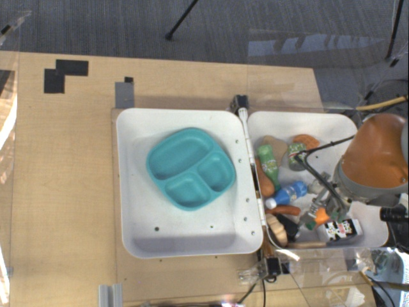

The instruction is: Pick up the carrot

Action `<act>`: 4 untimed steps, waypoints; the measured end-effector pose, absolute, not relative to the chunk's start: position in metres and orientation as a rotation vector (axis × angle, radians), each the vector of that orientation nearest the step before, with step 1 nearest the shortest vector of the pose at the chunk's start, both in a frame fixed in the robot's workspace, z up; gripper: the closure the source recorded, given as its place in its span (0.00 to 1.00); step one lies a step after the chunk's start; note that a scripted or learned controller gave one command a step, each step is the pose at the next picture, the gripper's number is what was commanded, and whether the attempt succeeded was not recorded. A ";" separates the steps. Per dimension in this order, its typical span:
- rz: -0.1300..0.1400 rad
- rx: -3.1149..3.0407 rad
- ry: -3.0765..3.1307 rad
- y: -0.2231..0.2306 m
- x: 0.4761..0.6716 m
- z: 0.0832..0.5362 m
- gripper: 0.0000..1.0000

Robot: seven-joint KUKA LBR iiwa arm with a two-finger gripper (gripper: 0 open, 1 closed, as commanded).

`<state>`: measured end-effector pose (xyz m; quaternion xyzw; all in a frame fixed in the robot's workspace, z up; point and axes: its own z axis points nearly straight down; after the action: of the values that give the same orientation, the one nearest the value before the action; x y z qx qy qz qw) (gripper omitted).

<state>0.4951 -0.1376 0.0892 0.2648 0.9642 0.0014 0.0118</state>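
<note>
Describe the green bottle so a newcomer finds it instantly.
Start at the right white bin, the cluttered one next to the bin with the teal plate. Look near its left wall, toward the far end: the green bottle lies there, the only bright green item, above an orange-brown piece and a blue-and-white bottle.

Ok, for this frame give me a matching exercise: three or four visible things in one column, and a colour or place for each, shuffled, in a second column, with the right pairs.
Things:
1. divided plate
2. green bottle
3. gripper
4. blue bottle

Descriptions:
A. over the right bin's near right part
B. teal, alone in the left bin
C. lying in the right bin, white cap toward the divider
D. near the divider in the right bin's upper part

Pairs: 1-B, 2-D, 3-A, 4-C
</note>
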 end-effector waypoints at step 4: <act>-0.004 0.444 3.084 -0.117 0.496 0.090 1.00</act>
<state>0.4956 -0.1170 0.0904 0.1425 0.9897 -0.0014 0.0129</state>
